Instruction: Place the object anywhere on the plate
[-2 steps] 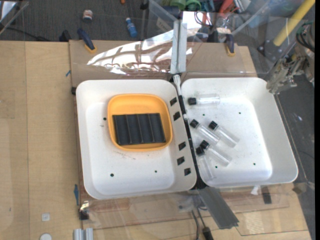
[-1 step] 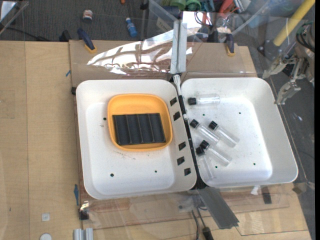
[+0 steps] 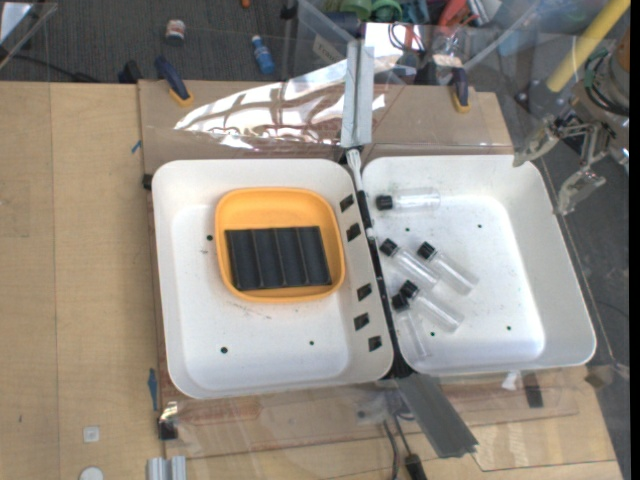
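Clear tub of toys (image 3: 420, 8) cut off by top edge.

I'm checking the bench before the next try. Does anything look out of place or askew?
The clear vials lie scattered on their sides at mixed angles in the right bin. A ribbed black object already lies on the orange plate in the left bin. Nothing looks spilled or broken.

**Cluttered floor behind a wooden bench**

Pale wooden bench top (image 3: 70, 268) across the left and the bottom. Beyond it, dark grey carpet (image 3: 110, 18) strewn with small bits. At the top, a clear plastic tub (image 3: 420, 8) of bright toys. Crumpled shiny foil (image 3: 270, 113) just behind the bins.
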{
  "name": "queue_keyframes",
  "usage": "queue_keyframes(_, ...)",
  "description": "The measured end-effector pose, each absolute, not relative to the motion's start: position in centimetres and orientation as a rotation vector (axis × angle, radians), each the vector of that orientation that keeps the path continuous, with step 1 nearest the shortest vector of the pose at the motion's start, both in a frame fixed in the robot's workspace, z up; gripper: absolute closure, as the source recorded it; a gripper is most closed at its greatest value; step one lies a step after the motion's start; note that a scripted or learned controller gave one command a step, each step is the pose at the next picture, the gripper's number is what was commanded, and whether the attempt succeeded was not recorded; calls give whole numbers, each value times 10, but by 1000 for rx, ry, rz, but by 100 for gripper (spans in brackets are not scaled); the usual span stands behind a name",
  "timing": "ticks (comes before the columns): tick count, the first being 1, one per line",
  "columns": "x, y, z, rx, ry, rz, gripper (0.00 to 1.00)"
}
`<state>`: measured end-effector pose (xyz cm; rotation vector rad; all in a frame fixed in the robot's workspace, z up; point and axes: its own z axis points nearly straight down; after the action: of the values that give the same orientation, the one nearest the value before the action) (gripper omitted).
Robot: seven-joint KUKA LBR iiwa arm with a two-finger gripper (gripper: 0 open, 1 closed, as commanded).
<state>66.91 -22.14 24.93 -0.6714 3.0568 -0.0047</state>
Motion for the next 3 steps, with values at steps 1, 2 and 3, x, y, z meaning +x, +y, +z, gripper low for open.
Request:
queue_keyframes(1, 669, -221, 241, -1046, 2955, -1, 0)
queue_keyframes(2, 668, -223, 241, -1129, 2923, 0, 0)
queue_keyframes(3, 668, -224, 240, -1132, 2922, 0, 0)
